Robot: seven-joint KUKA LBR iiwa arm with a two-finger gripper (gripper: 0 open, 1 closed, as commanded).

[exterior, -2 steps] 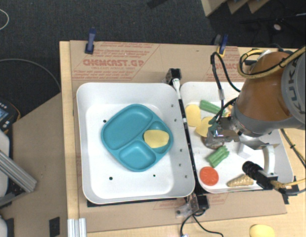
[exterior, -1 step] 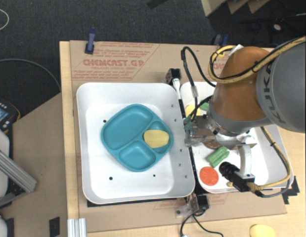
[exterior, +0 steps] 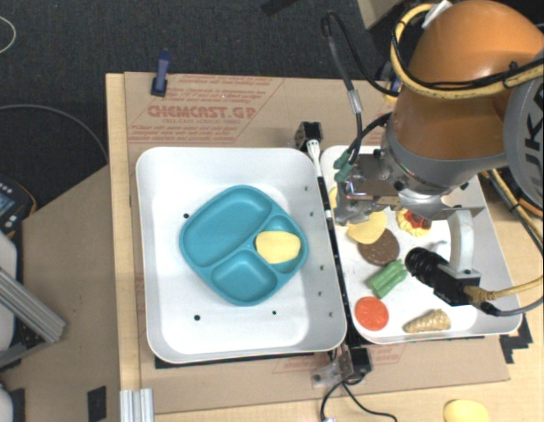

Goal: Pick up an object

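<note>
In the right shallow white bin (exterior: 504, 262) lie the small toy foods the arm could pick up: a pale yellow flat chip-like piece (exterior: 368, 230), touching a dark brown round cookie-like disc (exterior: 378, 249) just below it, then a green cylindrical block (exterior: 388, 279), a flat red-orange round disc (exterior: 371, 313) and a tan ridged cone (exterior: 428, 322) near the front wall. A red and yellow piece (exterior: 415, 223) sits partly under the arm. The metal two-finger gripper (exterior: 349, 202) hangs over the bin's left edge, just above the yellow chip; whether it is wide or closed cannot be told. In the left white bin (exterior: 170, 315) rests a blue three-compartment plastic plate (exterior: 228, 236), with a pale yellow lemon-shaped toy (exterior: 278, 247) in its right compartment.
</note>
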